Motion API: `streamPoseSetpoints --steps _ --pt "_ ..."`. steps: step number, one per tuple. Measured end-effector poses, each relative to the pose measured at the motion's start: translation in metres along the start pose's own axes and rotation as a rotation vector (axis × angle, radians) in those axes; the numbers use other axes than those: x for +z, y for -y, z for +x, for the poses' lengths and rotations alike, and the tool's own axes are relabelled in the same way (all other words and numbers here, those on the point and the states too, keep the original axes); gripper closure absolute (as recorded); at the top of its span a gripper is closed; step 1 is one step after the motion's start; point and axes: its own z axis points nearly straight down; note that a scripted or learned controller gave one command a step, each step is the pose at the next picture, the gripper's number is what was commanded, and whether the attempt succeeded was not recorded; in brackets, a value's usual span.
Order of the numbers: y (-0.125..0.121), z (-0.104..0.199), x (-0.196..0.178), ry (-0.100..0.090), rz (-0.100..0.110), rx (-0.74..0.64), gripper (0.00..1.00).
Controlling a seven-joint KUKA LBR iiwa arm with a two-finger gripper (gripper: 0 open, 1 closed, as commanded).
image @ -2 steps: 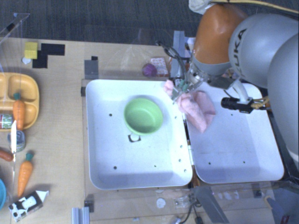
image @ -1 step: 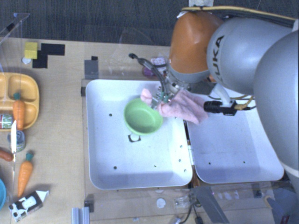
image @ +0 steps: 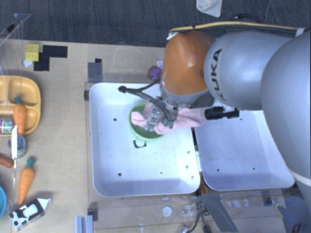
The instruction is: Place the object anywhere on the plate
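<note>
Pink cloth lies draped over the right edge of the green plate in the left white bin, trailing toward the divide with the right bin. Gripper sits right above the plate, just beside the cloth's left end, arm with orange band coming in from the right; can't tell its grasp state or whether it has the cloth. Yellow tray with a carrot sits on the bench left of the bins, another carrot lower down.
</note>
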Motion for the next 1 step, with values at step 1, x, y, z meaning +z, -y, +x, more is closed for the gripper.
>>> streamPoseSetpoints --steps 1 --pt "0.0003 -0.0002 -0.0001 0.000 0.000 0.001 0.00"
